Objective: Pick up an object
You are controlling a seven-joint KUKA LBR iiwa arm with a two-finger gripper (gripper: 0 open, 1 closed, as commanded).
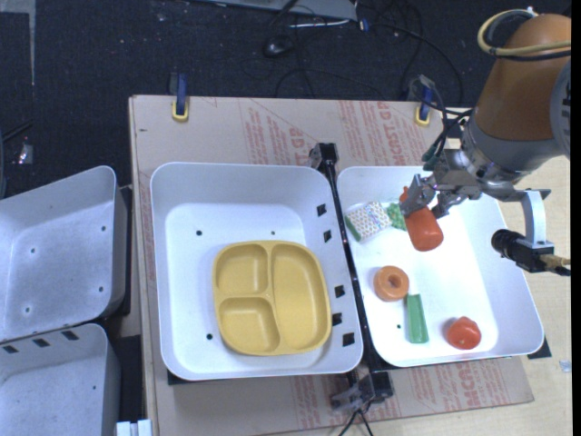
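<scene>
Our gripper (pixel 425 205) hangs over the right bin (pixel 508 280) with its fingers closed around a red-orange cup (pixel 424 229), and we see a red pepper (pixel 463 332), a green stick (pixel 416 318), an orange ring (pixel 391 282) and, farthest back, a white patterned packet (pixel 368 218).

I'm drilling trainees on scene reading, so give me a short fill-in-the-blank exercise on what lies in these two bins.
1. The yellow plastic divided tray lies in the ___ white bin.
2. The tray has ___ compartments.
3. The flat green stick lies between the orange ring and the small ___ tomato-like object.
4. The tool hangs over the ___ white bin.

Missing words: left; three; red; right
</scene>
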